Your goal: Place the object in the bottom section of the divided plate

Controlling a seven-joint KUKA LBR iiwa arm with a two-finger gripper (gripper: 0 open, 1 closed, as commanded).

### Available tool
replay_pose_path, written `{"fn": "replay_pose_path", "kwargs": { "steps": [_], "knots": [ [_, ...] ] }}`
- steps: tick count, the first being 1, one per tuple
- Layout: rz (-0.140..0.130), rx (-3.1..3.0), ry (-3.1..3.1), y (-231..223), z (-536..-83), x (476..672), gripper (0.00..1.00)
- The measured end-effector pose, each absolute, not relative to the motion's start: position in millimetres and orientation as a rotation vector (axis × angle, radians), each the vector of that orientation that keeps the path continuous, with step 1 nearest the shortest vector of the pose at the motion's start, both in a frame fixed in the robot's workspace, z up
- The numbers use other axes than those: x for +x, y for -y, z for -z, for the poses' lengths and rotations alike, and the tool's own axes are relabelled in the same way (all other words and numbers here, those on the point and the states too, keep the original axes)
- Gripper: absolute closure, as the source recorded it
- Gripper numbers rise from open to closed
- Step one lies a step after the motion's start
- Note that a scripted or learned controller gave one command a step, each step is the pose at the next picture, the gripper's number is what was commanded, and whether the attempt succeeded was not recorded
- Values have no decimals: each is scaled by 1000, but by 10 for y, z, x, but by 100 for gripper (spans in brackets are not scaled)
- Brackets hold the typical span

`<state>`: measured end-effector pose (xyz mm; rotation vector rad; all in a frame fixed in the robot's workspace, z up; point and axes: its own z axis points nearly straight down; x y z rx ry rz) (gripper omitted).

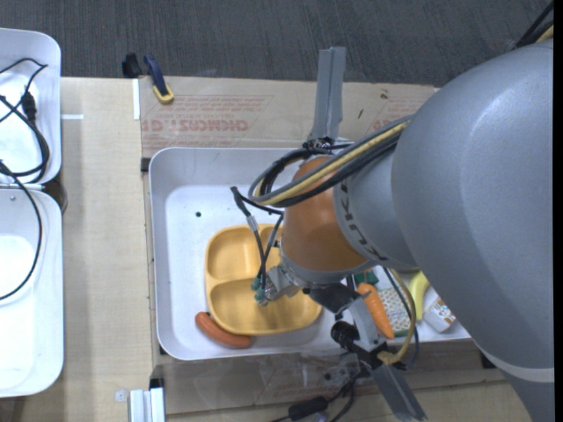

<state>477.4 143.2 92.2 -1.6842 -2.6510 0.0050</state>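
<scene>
Dark carpet runs behind the wooden bench (97,236), and the arm (475,209) leans in from the right over the near white bin (171,236), covering much of it.

From the camera view, a yellow divided plate (230,262) sits in that bin, and its bottom section looks bare where I can see it. A reddish sausage (223,330) lies just outside the plate's lower-left rim, on the bin floor, its long axis running left to right with a slight downward tilt to the right. If that is the object, the placing is not done yet.

The gripper (264,295) hangs low over the plate's bottom section; its fingertips are too buried under the wrist and cables for me to judge them.

An orange carrot-like piece (378,313) lies beside the wrist.
</scene>
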Motion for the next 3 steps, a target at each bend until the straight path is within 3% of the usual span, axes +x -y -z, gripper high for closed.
{"fn": "replay_pose_path", "kwargs": {
  "steps": [1, 2, 3],
  "knots": [
    [-3, -1834, 2551, -243, -1909, 4780, 100],
    [-4, -1853, 2536, -825, -2074, 4776, 100],
    [-4, -1697, 2645, 91, -4019, 5018, 100]
  ]
}}
